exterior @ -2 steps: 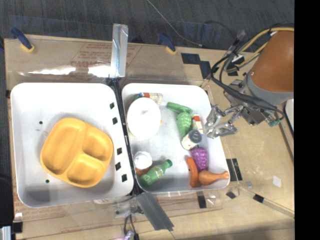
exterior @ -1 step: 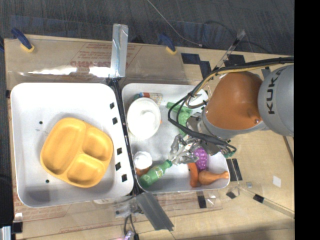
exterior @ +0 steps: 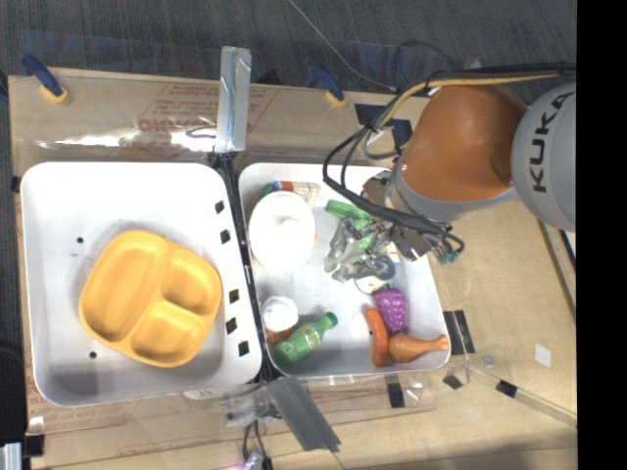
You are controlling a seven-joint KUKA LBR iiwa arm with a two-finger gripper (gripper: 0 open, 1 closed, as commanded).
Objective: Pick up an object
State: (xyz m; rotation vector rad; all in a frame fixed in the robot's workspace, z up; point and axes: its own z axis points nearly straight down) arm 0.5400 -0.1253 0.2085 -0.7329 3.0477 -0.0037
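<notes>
The gripper (exterior: 355, 253) hangs low over the middle of the right bin (exterior: 428, 292), near its far-right side, and whether it is spread or closed on anything cannot be told through the metal clutter beneath the wrist. Along that bin's near edge lie a green bottle (exterior: 306, 339), a carrot (exterior: 377, 335), purple grapes (exterior: 391, 308) and a drumstick (exterior: 417, 346), with a white bowl (exterior: 282, 228) toward its far-left corner. A yellow divided plate (exterior: 149, 297) lies in the middle of the left bin (exterior: 49, 204).

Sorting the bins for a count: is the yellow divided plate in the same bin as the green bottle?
No, the yellow plate lies in the left bin; the green bottle lies in the right bin.
</notes>
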